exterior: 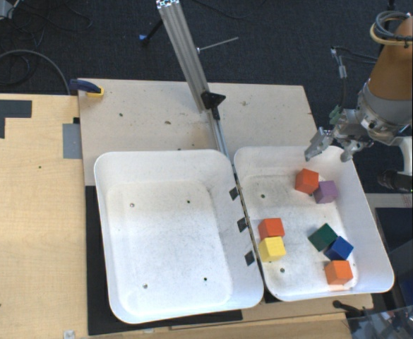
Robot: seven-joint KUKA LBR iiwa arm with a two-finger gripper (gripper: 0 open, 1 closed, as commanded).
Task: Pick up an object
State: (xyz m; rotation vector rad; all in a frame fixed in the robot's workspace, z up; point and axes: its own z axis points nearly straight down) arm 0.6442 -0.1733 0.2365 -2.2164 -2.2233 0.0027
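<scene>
My gripper [330, 149] hangs above the far edge of the right bin [375, 217], open, with nothing between its fingers. Just below it in the bin lie an orange-red block [306, 181] and a purple block [325, 191], touching each other. Near the bin's left wall sit an orange block [271, 228] and a yellow block [272, 248]. Toward the front right are a green block [322, 236], a blue block [340, 248] and another orange block [339, 272].
The left bin [164, 232] lies beside the right one, with black clips along the shared edge. A slanted aluminium bar [188, 55] rises behind the bins. Wooden bench surface extends to the left.
</scene>
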